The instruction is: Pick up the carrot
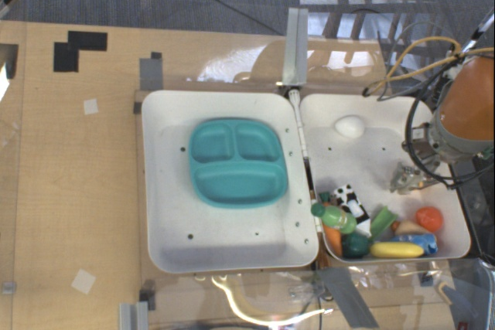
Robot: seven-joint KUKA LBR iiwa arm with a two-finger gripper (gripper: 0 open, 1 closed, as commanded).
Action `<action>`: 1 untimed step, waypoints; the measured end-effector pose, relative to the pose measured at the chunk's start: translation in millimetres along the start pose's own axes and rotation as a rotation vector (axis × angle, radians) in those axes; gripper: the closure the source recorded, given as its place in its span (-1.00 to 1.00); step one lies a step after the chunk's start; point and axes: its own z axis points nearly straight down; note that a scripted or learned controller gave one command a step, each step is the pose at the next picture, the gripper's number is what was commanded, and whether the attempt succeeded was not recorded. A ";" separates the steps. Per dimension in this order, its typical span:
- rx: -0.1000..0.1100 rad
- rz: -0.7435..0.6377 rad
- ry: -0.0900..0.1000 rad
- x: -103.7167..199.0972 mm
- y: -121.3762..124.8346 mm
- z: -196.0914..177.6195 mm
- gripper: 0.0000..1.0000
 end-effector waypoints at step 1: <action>-0.001 -0.341 0.001 13.8 51.2 10.7 1.00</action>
